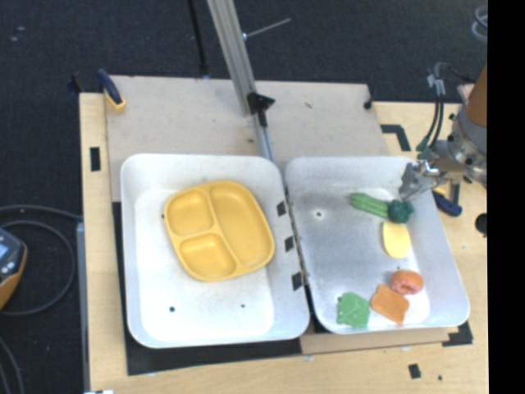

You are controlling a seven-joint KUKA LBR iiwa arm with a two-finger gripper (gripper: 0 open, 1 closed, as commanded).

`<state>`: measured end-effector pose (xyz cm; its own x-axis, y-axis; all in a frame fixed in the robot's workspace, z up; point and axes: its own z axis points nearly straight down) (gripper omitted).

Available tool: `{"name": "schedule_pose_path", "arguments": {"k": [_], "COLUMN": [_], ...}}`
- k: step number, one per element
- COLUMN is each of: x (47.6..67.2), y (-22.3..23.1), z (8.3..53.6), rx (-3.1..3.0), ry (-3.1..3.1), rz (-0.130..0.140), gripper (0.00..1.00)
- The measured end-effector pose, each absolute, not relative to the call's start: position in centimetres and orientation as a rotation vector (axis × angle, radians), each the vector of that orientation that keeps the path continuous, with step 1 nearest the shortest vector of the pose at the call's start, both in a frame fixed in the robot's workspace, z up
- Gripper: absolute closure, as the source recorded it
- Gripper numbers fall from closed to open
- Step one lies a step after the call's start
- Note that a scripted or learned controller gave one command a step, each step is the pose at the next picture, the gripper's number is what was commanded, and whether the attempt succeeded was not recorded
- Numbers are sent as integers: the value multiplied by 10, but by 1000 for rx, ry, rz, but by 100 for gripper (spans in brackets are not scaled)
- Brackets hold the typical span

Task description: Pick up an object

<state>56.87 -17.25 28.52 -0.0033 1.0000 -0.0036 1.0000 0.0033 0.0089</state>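
The right bin (328, 245) holds several small items. A long green piece (371, 204) with a dark green end (400, 213) lies near its far right side. Below it rests a pale yellow piece (395, 240). Near the front edge sit a red-orange piece (407, 281), an orange block (389, 303) and a light green piece (353, 310). My gripper (413, 180) hangs over the bin's far right corner, just above and right of the dark green end. I see nothing held in it.
The left bin (148, 302) carries a yellow divided plate (218, 229). A metal pole (234, 48) rises from behind the bins at the middle. A blue-handled clamp (111, 89) sits on the bench's far left corner. Cables lie off the bench at left.
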Motion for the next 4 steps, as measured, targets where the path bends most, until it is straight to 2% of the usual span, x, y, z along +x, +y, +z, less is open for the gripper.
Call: {"name": "schedule_pose_path", "arguments": {"k": [2,3,4], "x": [563,554,544], "y": [-74,-33,15], "z": [282,264,265], "rx": [2214,2216,2214], "ry": [2228,2228,2230], "rz": [1,0,1], "gripper": [100,100,100]}}
